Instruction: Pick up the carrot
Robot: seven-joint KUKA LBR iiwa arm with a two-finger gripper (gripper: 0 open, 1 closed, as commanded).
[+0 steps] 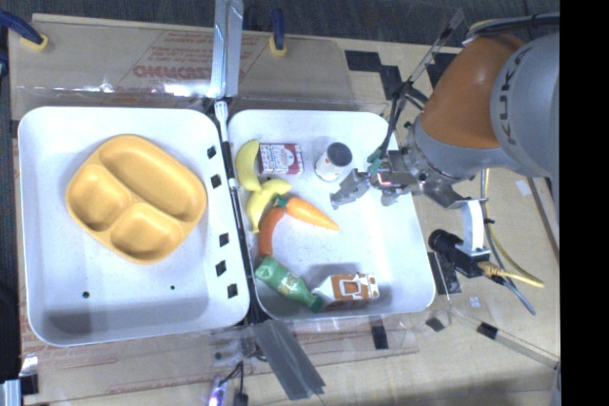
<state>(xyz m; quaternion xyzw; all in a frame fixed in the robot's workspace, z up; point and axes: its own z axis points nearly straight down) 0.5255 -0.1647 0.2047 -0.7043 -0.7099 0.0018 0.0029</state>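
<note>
The carrot [309, 212] lies in the right bin [404, 233], near its middle. It is orange, with the thick end by a yellow fruit and the tip pointing right. My gripper [369, 187] hangs just right of the carrot's tip and a little farther back. It is open, with nothing between its fingers [344, 195] and not touching the carrot. The grey arm with its orange band [466, 100] reaches in from the right.
Around the carrot lie a banana [247, 164], a yellow fruit [266, 197], a red-orange sausage shape [269, 228], a green bottle [285, 284], an orange carton [354, 288], a red-white box [281, 159] and a small can [335, 159]. The left bin holds a yellow divided plate [135, 195].
</note>
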